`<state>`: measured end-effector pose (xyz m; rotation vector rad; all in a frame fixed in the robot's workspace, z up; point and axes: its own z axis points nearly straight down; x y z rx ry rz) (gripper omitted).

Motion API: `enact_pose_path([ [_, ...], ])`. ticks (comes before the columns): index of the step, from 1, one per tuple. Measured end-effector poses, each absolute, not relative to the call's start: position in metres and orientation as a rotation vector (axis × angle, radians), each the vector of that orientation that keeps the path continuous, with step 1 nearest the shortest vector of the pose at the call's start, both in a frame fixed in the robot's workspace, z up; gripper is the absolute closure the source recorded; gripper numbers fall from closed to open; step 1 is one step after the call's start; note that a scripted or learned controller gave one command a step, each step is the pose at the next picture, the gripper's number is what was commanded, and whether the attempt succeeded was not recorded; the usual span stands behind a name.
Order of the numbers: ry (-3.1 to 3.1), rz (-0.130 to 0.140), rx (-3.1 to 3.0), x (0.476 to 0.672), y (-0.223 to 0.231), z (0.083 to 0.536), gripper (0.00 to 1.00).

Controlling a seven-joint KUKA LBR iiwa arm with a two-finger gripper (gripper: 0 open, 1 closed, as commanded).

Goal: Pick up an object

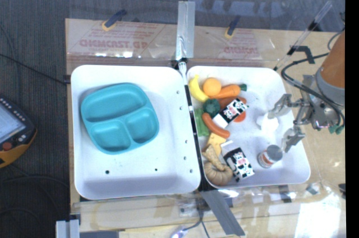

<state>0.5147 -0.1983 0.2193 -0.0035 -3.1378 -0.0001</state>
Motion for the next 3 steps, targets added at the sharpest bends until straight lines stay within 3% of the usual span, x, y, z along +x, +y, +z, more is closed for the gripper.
enact_pose_path([
  [1,-3.137,0.000,-0.100,0.574,-0.145,0.186,0.00],
  [2,-3.112,0.005,-0.418,0.636,-0.140,0.097,0.00],
  [3,-3.117,0.003,-0.512,0.566,-0.147,0.091,0.00],
])
